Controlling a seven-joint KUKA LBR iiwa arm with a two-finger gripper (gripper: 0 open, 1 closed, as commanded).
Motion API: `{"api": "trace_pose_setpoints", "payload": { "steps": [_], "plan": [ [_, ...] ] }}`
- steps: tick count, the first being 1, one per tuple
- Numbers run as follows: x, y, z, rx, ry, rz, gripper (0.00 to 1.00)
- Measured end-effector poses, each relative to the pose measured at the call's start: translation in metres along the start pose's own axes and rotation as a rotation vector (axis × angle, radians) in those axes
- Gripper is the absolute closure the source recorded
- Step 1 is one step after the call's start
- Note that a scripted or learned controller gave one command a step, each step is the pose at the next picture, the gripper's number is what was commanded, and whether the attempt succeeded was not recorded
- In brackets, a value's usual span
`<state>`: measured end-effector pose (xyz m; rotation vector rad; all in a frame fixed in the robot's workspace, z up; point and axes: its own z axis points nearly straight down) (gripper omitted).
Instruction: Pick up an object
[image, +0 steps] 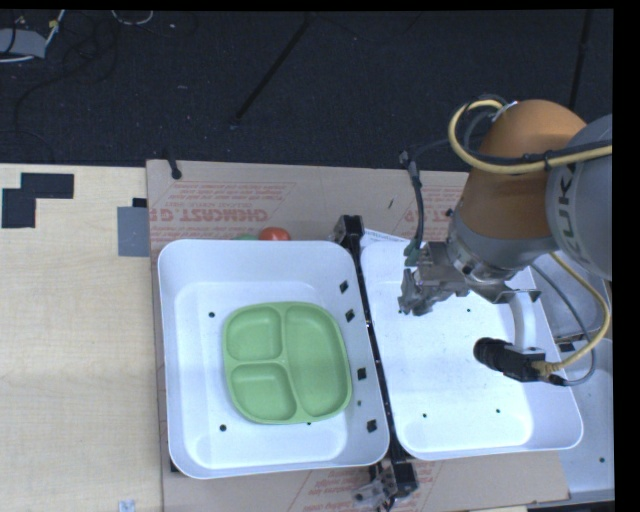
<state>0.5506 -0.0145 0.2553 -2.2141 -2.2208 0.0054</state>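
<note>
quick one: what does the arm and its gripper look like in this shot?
The arm is grey with a rounded orange band above the wrist and part of a dark logo on its side. A yellow cable loops over the band; another runs down the arm's far side. The gripper is a small dark grey metal unit with a thin dark wire rising from it.

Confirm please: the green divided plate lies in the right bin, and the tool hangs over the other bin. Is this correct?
Not quite. The camera view shows the green divided plate in the left bin, not the right one. The tool hangs over the other bin, which is the right bin.
</note>
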Motion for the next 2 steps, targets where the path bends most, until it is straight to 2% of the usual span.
{"api": "trace_pose_setpoints", "payload": {
  "steps": [2],
  "plan": [
    [0.117, -0.017, 0.025, 0.0, 0.001, -0.002, 1.0]
  ]
}}
